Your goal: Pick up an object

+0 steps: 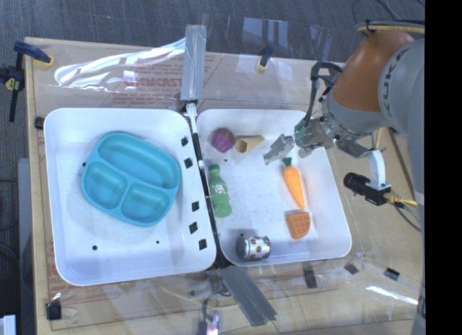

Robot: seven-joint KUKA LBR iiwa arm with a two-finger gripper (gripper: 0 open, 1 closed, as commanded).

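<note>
sitting nearest the camera, at about six o'clock in the right bin [339, 243], is a small silver can [253, 247] on its side close to the front wall. just past it toward four o'clock lies an orange waffle-textured piece [298, 224], and touching its far edge, or nearly so, is a toy carrot [293, 184] with its green top pointing to twelve o'clock. at nine o'clock of this bin a green bottle [218, 191] lies along the divider wall. farther back, around eleven o'clock, rest a purple onion-like toy [223, 139] and, just beside it, a tan cone [249, 142].

the gripper [283, 149] hangs over the far part of the right bin, between the cone and the carrot's top, its fingers spread apart with nothing between them. the grey arm [375, 84] with its orange band comes in from three o'clock.

the left bin [61, 247] bears a blue divided plate [131, 178] lying flat near its middle, tilted toward ten o'clock. beyond both bins, at twelve o'clock, crumpled clear plastic [123, 66] lies on the bench [390, 290].
</note>
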